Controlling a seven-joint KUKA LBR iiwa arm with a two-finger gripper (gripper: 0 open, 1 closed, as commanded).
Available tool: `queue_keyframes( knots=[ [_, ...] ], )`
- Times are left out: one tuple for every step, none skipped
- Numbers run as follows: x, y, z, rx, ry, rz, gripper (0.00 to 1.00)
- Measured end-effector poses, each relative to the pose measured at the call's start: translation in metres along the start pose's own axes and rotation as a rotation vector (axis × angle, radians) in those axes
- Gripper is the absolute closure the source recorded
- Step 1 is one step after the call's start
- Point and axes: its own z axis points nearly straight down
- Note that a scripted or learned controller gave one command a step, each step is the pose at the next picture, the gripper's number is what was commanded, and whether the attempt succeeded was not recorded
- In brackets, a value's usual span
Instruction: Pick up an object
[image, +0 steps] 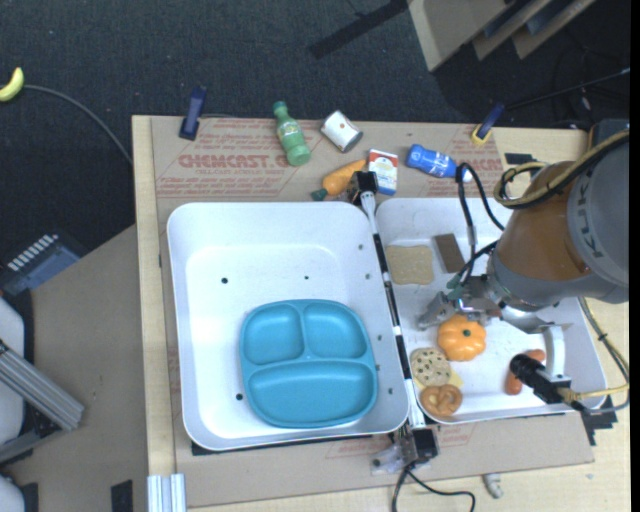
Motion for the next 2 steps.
queue_keyframes(
  knots=[
    [0.000,0.001,-0.010,-0.003,-0.001,0.001,1.00],
    [0.060,0.038,-0.101,-0.004,0.000,-0.003,1.00]
  ],
)
